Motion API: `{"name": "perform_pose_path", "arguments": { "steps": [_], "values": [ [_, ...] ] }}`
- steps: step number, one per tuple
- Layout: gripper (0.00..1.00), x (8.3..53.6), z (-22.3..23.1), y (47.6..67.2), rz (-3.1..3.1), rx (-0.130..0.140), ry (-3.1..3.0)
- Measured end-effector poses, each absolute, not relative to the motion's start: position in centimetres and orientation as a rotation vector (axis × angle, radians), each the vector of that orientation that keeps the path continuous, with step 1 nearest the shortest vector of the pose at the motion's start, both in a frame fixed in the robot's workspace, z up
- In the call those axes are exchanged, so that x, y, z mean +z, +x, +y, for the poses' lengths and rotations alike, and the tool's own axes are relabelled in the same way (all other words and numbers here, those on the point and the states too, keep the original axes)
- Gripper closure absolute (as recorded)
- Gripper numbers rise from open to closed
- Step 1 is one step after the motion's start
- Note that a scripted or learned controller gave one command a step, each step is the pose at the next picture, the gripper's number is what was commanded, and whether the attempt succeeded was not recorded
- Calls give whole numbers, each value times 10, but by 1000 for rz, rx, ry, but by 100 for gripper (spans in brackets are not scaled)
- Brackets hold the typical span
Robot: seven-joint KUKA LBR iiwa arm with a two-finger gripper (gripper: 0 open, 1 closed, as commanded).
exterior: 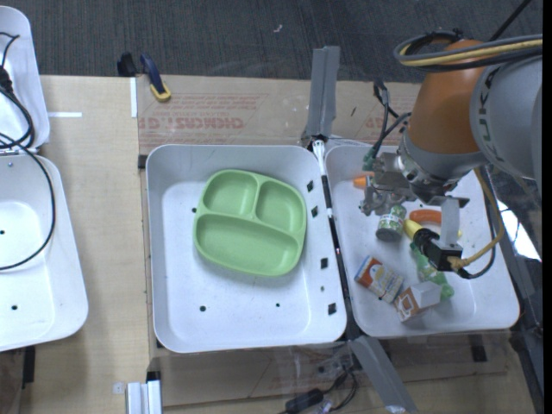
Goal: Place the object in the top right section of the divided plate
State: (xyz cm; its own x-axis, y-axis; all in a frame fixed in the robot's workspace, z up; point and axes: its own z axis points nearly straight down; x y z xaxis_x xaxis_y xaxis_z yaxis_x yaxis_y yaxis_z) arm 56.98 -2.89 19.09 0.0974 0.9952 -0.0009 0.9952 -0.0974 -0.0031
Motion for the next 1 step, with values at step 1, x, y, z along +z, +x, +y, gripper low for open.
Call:
{"name": "perform_pose_path", "arguments": {
  "steps": [1],
  "values": [
    [100,251,49,619,-1961,3,-2454]
  ]
}}
